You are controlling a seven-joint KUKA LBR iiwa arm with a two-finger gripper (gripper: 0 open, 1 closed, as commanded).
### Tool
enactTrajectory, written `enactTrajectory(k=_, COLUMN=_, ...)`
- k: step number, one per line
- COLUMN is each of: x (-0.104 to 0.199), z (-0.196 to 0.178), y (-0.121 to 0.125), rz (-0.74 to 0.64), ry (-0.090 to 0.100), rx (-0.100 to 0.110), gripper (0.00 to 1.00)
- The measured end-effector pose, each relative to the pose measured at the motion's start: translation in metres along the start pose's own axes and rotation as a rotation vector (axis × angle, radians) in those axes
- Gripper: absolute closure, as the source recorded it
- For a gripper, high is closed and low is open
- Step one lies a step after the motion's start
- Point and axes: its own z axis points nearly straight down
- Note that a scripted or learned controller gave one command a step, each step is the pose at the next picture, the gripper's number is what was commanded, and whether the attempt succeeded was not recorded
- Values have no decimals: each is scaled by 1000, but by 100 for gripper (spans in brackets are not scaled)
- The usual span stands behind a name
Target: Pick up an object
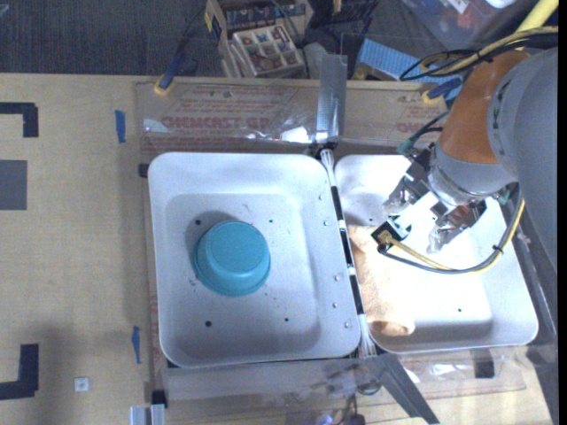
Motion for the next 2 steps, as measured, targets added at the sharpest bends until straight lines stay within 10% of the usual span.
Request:
enactTrajectory(k=1, x=-16, z=0, y=-15, rz=262, ry=-1, rx=1, gripper=0)
enactTrajectory(k=2, x=-16, z=-8, y=-14, rz=261, ry=-3, rx=2, gripper=100)
